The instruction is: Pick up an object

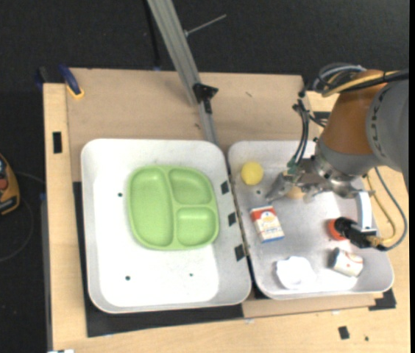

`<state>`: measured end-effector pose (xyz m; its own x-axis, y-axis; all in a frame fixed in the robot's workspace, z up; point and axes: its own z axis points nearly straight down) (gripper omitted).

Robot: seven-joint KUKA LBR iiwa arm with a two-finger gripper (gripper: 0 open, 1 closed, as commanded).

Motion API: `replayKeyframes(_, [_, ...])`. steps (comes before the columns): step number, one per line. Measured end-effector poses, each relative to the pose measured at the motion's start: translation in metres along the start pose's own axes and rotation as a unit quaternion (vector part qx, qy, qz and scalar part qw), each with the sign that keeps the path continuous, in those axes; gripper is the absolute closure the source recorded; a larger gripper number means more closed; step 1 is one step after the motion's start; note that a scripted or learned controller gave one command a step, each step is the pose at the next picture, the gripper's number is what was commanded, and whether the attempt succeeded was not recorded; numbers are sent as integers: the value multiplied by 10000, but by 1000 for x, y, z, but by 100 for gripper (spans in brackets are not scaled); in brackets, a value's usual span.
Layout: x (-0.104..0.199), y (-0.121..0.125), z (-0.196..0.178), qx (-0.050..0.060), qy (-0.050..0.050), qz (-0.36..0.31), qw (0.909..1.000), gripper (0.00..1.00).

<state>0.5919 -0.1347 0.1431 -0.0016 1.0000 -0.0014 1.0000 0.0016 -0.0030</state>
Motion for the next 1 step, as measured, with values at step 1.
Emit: replayKeyframes(1, [0,3,39,-44,20,11,10000,0])
